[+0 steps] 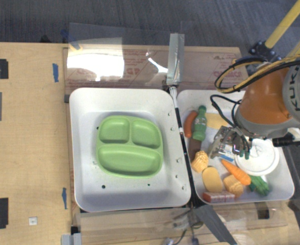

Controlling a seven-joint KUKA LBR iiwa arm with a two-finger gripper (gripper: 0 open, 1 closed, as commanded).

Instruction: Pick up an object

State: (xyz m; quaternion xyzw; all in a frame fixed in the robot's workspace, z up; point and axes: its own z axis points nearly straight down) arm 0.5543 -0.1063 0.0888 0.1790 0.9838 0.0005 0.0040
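The end effector [222, 146] hangs over the middle of the right bin [288, 185], above a crowded heap; whether it is open or closed cannot be told. A green bottle [199, 124] lies at the bin's left wall, with a corn cob [200, 161], carrot [236, 173] and white lid [259, 156] near it. The left bin [83, 152] holds a green divided tray [129, 146] at its centre, with bare floor all round.

A green divided tray [129, 146] lies near the middle of the left white bin [83, 188], its two small compartments on the far side and one long one on the near side. A clear plastic sheet [114, 60] stands behind that bin. The wooden bench top [22, 137] spreads to the bin's left, marked with black squares.
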